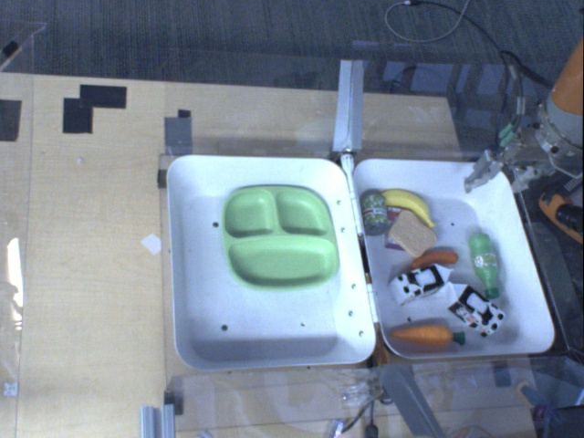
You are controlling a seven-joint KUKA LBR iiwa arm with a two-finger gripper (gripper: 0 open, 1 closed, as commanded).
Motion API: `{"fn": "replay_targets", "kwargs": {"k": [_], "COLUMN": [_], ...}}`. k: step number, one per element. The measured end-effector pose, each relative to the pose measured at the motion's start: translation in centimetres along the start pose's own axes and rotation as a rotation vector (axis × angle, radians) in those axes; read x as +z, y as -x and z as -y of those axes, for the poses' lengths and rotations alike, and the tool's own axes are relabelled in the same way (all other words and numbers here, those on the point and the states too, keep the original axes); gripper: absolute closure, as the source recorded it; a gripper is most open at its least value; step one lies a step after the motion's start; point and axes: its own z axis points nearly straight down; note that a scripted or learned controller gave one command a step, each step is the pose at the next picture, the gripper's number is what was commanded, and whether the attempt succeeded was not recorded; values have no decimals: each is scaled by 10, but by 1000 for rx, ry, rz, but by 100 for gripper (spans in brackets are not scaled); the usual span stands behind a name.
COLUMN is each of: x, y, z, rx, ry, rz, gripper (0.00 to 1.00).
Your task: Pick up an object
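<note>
Overhead, the grey arm (561, 108), wearing its orange band, is reaching in from the right, and its jaws (497, 167) are hanging over the far right corner of the right bin (538, 299). Whether those jaws are standing open or closed cannot be told from this angle, and nothing is showing between them.

Two shallow white bins are sitting side by side on the pale wooden counter (82, 290). The left bin (192, 318) is carrying a green divided tray (278, 237), which is lying flat near the bin's middle with its two small compartments toward the far side.

The right bin is holding the objects for picking. A yellow banana (411, 206) is curving along the far side, just beside a small dark can (373, 210) that is lying close to the bin's left wall. A tan slice of bread (412, 235) is resting just below the banana, touching it. An orange carrot (432, 258) is lying at a slant below the bread. Two black-and-white cow-patterned pieces are sitting in the near half, one (422, 286) near the middle and the other (479, 313) to its right. A second carrot (424, 336) is lying along the near edge. A green bottle (484, 263) is lying toward the right wall, well apart from the can.

A thin cable (438, 16) is looping across the dark floor beyond the counter.
</note>
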Motion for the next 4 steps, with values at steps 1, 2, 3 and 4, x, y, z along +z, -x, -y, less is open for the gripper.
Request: {"fn": "replay_targets", "kwargs": {"k": [1, 2, 3, 4], "x": [127, 137, 136, 66], "y": [1, -79, -62, -89], "z": [-23, 1, 53, 101], "rx": [114, 51, 73, 40], "ry": [-2, 8, 8, -1], "rz": [1, 1, 1, -2], "gripper": [0, 0, 0, 0]}}
